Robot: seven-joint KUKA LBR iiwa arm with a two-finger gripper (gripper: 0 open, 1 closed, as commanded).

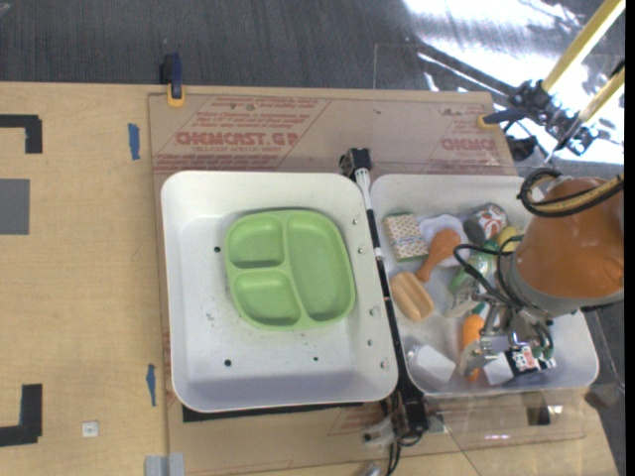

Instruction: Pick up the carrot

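While the pincer [483, 350], its state untellable, crowded the right bin's [585, 365] front edge, one carrot [473, 332] lay there.

This is looking like a robotics lab or test cell rather than a home or kitchen. Two shallow white plastic bins [189, 266] are sitting side by side on a printed brown cardboard sheet [248, 132], which is lying on a pale wooden bench [69, 266]. Strips of blue tape [133, 141] and black corner markers [28, 132] are marking positions on the bench. A grey industrial arm with an orange band [575, 246] is reaching in, trailing black cables [556, 201], above dark grey carpet flooring [248, 18].
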